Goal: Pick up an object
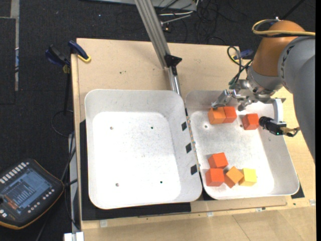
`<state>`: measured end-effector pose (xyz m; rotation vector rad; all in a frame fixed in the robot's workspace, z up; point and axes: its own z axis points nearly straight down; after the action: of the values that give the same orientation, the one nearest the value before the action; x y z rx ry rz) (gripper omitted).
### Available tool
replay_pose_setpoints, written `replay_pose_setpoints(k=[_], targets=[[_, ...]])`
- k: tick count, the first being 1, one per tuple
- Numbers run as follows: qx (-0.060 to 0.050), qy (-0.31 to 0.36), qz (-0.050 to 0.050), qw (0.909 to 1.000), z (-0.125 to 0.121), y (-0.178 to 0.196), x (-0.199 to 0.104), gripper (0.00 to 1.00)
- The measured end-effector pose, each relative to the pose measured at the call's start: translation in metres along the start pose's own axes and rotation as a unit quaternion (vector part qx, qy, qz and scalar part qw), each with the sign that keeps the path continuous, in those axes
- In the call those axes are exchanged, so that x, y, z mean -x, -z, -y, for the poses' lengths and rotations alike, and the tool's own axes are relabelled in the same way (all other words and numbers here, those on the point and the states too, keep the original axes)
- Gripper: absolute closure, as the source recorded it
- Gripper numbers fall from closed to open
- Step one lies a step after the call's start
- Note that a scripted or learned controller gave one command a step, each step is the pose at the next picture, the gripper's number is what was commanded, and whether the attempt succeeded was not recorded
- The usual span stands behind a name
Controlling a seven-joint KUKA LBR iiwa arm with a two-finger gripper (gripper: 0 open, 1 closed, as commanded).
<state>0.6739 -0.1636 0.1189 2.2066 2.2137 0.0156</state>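
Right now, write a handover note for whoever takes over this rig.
Hand: low over the far end of the right bin, just above the orange block pair; whether it is open or shut cannot be made out, and no block can be seen in its grip.
Blocks: all in the right bin. A red block lies beside the pair. At the near end sit three orange blocks and a yellow block.
Left bin: holds no blocks.
Done: arm is positioned over the far blocks.
Left: grasp one block and lift it.
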Motion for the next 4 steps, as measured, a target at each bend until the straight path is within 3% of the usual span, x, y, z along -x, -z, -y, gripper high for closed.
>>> replay_pose_setpoints(k=[1,2,4], targets=[[0.003,0.000,0.001,1.0000,-0.002,0.011,0.000,1.00],[-0.006,0.000,-0.001,1.0000,0.002,0.063,-0.007,1.00],[-0.005,0.000,-0.001,1.0000,-0.003,0.182,-0.009,1.00]])
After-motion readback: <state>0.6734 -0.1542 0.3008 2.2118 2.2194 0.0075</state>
